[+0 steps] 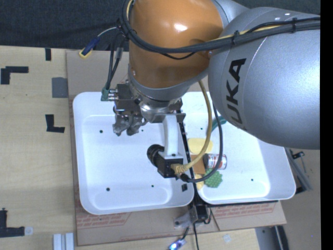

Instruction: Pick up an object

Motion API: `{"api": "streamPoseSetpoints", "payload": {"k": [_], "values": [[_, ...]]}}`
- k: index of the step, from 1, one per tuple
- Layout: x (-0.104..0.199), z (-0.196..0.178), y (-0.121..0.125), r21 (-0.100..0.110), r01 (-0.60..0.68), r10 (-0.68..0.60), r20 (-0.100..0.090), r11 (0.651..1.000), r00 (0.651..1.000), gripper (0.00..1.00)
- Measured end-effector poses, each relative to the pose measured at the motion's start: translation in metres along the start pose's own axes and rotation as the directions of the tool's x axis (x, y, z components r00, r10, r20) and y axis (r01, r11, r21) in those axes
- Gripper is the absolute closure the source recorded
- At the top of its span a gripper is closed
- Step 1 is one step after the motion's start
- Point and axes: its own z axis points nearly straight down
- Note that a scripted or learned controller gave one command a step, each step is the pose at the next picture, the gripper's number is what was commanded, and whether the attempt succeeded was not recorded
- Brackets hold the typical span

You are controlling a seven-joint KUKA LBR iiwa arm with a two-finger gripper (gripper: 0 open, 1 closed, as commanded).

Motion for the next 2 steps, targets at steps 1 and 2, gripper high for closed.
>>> {"api": "streamPoseSetpoints", "payload": {"k": [1,2], "values": [[-0.002,-0.084,0.002,-0.026,-0.003,0.003,-0.011,1.000,1.000,1.00],[-0.026,-0.158,0.047,-0.028,-0.008,0.007,-0.010,1.000,1.000,1.00]]}}
